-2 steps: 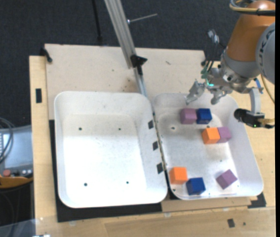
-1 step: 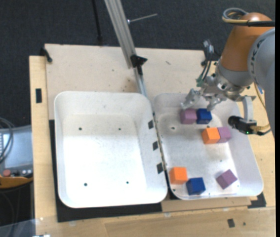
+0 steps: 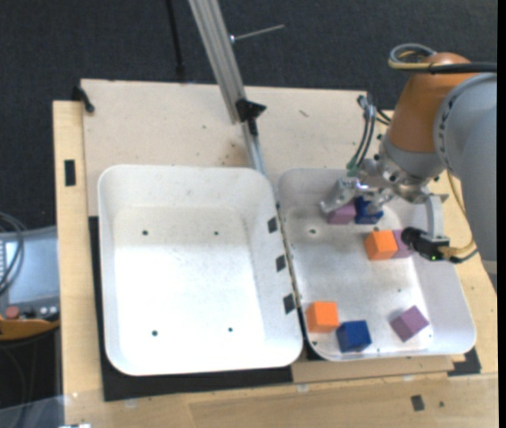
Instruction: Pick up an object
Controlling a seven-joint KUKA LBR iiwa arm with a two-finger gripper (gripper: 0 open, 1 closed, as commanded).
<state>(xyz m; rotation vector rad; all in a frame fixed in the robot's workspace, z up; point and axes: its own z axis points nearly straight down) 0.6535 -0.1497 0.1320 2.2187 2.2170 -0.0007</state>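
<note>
I am hanging my gripper [image 3: 357, 205] over the right bin [image 3: 324, 185], toward its twelve o'clock edge, with my wrist coming down from the orange band at about one o'clock. Whether the hand is parted or closed I cannot tell, because it is blurring into the blocks beneath it. A light purple block [image 3: 344, 213] is sitting directly under the hand, and a dark blue block [image 3: 369, 210] is touching it at three o'clock. An orange cube [image 3: 381, 244] is lying near, at about four o'clock. At six o'clock along the bin's near wall, a second orange cube [image 3: 324, 315], a blue cube [image 3: 353, 335] and a purple cube [image 3: 409, 323] are lying well apart from me. The left bin [image 3: 190, 266] is lying at nine o'clock.

I am judging the crowding to be the risk: closing here could pinch two blocks together, so one squirts sideways, or I lift away holding nothing.
</note>
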